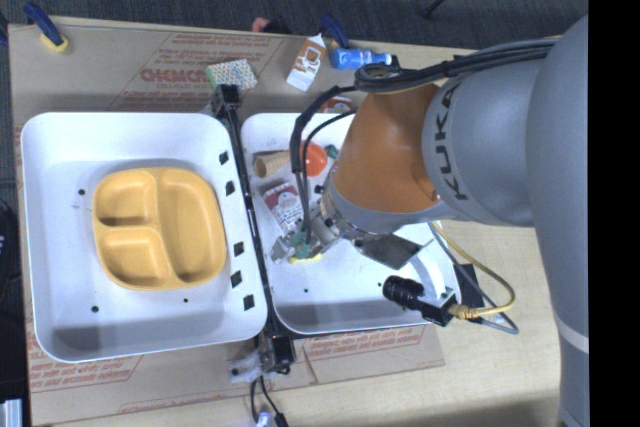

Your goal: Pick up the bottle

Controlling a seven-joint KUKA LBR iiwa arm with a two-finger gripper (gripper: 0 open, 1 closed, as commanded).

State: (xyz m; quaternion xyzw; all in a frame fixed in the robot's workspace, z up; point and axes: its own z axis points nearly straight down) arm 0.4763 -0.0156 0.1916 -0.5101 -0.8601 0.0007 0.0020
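In the right bin [330, 315] the arm reaches down, and its wide orange band hides much of the bin's middle. My gripper [312, 237] is low over the bin's left part, just above a small green and yellow thing [300, 253]. An orange-red rounded object [315, 158], possibly the bottle, peeks out at the arm's upper left edge, mostly hidden. Beside it lie a brown cork-like cylinder [268, 162] and a red and white packet [283, 205]. Nothing is visibly held.
The left bin [60, 315] holds a yellow divided plate [160, 225]. Behind the bins on the cardboard lie a small carton [305, 63], a blue object [350, 58] and a green patterned packet [232, 73]. A blue clamp [45, 27] sits at the far left corner.
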